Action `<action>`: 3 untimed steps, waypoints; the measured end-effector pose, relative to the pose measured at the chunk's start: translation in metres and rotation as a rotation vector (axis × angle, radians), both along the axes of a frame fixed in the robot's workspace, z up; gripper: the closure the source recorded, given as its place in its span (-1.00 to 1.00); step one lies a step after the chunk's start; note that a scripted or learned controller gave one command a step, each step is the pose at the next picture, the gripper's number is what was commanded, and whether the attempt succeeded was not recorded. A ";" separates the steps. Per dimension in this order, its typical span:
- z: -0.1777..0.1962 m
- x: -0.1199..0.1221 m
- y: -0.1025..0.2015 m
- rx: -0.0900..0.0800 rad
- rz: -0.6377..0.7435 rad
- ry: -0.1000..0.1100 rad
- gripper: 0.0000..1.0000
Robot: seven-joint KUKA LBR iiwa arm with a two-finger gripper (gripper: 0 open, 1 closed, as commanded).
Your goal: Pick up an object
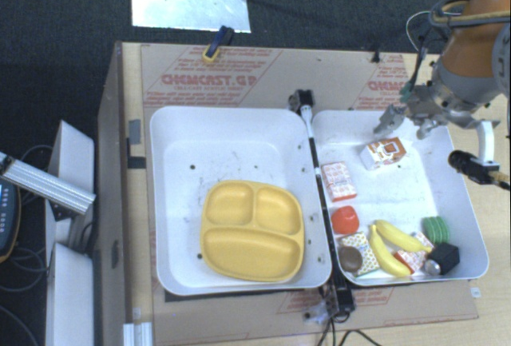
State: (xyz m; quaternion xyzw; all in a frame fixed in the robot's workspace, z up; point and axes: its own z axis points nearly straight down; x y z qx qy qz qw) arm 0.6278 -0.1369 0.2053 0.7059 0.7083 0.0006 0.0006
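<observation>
My gripper [407,124] hangs over the far part of the right bin [459,204], open, with nothing between its fingers. Just below and in front of it lies a small white and orange carton [385,153], apart from the fingertips. A red and white packet [338,180] lies near the bin's left wall. Toward the front sit a red-orange piece [345,220], two yellow bananas [393,244], a brown round item [350,258], a green ribbed item [436,228] and a black block [444,258].
The left bin [180,169] holds a yellow divided plate [252,230]. A black divider [313,169] runs between the bins. The grey and orange arm [477,33] comes in from the upper right.
</observation>
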 end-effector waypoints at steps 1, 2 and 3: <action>-0.108 0.038 0.011 -0.001 -0.001 -0.001 -1.00; -0.089 -0.048 -0.034 -0.002 -0.003 -0.001 -1.00; -0.121 -0.073 -0.065 -0.001 -0.003 0.001 -1.00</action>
